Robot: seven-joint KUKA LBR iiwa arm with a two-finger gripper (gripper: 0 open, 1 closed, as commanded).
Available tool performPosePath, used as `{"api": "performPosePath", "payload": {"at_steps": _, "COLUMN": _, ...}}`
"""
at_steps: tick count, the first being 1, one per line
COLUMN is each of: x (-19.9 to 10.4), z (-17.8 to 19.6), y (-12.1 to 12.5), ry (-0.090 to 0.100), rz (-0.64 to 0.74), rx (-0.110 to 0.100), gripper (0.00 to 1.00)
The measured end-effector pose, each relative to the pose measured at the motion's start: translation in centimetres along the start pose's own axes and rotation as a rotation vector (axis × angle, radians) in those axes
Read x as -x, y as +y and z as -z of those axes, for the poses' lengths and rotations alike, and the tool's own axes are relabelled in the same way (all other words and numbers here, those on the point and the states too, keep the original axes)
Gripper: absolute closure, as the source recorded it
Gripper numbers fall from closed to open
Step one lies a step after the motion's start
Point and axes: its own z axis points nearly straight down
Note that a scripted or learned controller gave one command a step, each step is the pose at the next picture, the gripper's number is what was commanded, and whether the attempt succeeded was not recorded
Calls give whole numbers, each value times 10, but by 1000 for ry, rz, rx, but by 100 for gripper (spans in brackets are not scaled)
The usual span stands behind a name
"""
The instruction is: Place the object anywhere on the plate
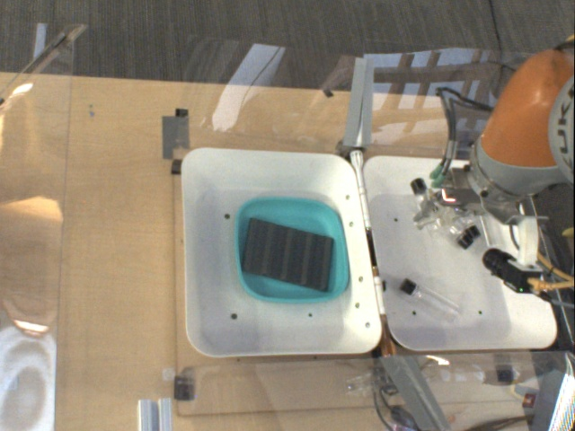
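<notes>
A teal, rounded-square plate [334,224] sits in the middle of the left white bin [208,268]. A dark grey, ribbed rectangular object [289,253] lies flat on the plate, slightly skewed, and covers most of its floor. My gripper [437,208] hangs over the upper part of the right white bin [539,330], well to the right of the plate and apart from the dark object. The arm's grey body and orange band [526,115] rise behind it at the right edge.
A small clear piece with a black cap [428,296] lies on the right bin's floor below the gripper. Black cable parts [503,269] hang beside the wrist. A raised divider [367,241] separates the two bins, and bare wooden bench [90,241] spreads to the left.
</notes>
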Motion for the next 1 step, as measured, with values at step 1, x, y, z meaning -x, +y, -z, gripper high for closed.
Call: {"api": "performPosePath", "payload": {"at_steps": 1, "x": 0, "z": 0, "y": 0, "ry": 0, "rz": 0, "rx": 0, "gripper": 0}}
